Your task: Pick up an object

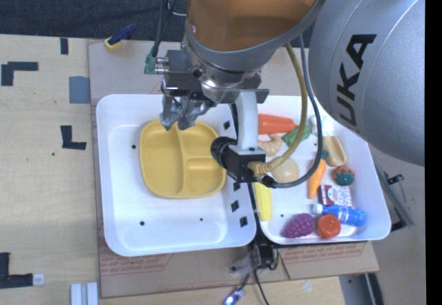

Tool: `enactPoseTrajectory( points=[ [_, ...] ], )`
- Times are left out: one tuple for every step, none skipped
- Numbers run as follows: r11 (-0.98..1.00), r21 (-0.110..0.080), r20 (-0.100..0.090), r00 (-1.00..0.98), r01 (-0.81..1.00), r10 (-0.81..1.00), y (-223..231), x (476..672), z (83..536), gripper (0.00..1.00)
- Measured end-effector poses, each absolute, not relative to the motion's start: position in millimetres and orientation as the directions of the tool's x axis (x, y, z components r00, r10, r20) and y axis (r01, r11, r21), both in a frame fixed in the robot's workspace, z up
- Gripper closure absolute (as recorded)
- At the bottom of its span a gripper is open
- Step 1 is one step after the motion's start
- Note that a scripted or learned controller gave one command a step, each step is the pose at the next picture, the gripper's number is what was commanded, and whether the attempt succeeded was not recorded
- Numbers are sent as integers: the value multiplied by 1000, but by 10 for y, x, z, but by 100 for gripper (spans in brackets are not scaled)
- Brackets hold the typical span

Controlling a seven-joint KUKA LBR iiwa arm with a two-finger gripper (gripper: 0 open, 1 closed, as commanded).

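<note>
Nearest the camera, in the right bin (373, 228) well off to the pincer's right and below it in the view, lie small toy foods: a purple grape bunch (298, 225), a red tomato (328, 226), a corn cob (262, 200) along the divider, and further up a carrot (275, 122). These look light, rounded and likely slick, so each would need a grip across its narrowest girth. Further in, directly beneath the pincer, the yellow divided plate (181, 160) lies flat in the left bin (114, 159). It looks like stiff, light plastic with a smooth surface; lying flat it offers only its raised rim, and the far edge under the fingers seems the likeliest hold. The pincer (178, 116) hangs at that far rim with its fingers close together, but whether they pinch the rim I cannot tell.
</note>
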State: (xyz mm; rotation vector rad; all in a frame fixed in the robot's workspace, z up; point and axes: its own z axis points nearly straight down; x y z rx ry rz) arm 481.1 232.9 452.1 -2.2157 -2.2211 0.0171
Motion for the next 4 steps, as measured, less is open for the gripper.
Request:
enactPoseTrajectory(
  points=[
    [1,-10,-5,-1,1000,1000,2329,4900,3585,100],
    [3,16,7,-3,1000,1000,2334,5112,5447,100],
    [2,-6,-3,-2,1000,1000,2331,5000,4930,100],
    [4,-2,-2,-4,1000,1000,2339,5007,5055,100]
  ],
)
